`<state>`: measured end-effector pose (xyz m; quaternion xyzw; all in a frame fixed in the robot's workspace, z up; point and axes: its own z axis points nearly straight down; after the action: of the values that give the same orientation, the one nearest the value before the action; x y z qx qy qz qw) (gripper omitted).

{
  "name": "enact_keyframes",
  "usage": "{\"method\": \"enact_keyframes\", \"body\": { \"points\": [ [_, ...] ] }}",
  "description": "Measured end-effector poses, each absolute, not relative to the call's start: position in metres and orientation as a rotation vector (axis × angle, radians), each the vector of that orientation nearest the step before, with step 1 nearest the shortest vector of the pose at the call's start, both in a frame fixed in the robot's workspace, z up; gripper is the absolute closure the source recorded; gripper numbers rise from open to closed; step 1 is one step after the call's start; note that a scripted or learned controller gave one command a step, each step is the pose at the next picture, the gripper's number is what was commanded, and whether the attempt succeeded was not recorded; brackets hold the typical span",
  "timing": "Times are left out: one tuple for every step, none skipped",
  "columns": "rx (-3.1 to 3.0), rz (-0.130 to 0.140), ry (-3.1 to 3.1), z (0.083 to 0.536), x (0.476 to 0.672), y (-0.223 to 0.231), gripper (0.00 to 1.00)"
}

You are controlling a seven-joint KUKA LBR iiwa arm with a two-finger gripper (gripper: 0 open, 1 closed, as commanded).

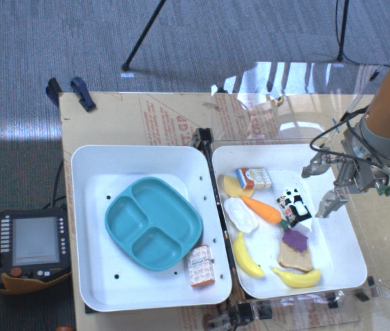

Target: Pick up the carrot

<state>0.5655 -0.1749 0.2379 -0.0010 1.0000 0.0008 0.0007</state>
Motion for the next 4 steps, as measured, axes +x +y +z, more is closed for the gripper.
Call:
{"method": "enact_keyframes", "body": {
  "points": [
    [0.051,0.004,3.142,0.086,0.588,-0.139,0.00],
    [0.083,0.006,3.142,0.087,0.549,-0.082,0.00],
    [0.219,0.003,3.136,0.087,0.522,-0.084,0.00],
    [0.209,0.004,3.134,0.097,0.524,-0.082,1.00]
  ]
}}
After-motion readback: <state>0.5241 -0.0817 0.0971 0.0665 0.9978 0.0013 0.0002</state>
